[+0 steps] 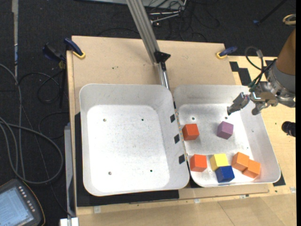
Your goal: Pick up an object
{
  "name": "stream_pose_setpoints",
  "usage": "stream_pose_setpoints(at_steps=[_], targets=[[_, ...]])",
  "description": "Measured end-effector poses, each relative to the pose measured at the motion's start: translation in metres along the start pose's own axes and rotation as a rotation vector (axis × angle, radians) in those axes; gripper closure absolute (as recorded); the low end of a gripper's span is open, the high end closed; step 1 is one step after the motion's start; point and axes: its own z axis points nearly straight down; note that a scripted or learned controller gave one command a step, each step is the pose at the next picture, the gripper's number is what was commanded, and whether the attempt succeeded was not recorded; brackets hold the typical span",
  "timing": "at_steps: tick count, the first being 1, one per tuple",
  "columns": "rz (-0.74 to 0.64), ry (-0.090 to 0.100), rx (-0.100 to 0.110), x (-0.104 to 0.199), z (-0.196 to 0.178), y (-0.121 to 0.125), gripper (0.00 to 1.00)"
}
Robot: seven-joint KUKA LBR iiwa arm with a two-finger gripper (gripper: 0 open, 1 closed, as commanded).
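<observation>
— Which block is closest to the gripper (245, 105)?

— The purple block (225, 129), just below it in the right bin (263, 140). It looks light and hard, maybe slippery. Grab its flat sides.

— Is it holding anything?

— No, its fingers are spread apart with nothing between them.

— How many blocks?

— Seven: four orange blocks (190, 132), one purple, one yellow block (218, 161), one blue block (225, 173), all at the lower right.

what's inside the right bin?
Right bin holds seven blocks: purple, yellow, blue, and orange ones at. The gripper hides some floor.
</observation>
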Motion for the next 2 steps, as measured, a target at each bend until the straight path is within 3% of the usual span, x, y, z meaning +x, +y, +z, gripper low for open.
stream_pose_setpoints(at_steps=[1, 2], targets=[[0.000, -0.001, -0.005, 0.000, -0.003, 0.001, 0.00], [0.003, -0.001, 0.000, -0.006, 0.042, 0.000, 0.00]])
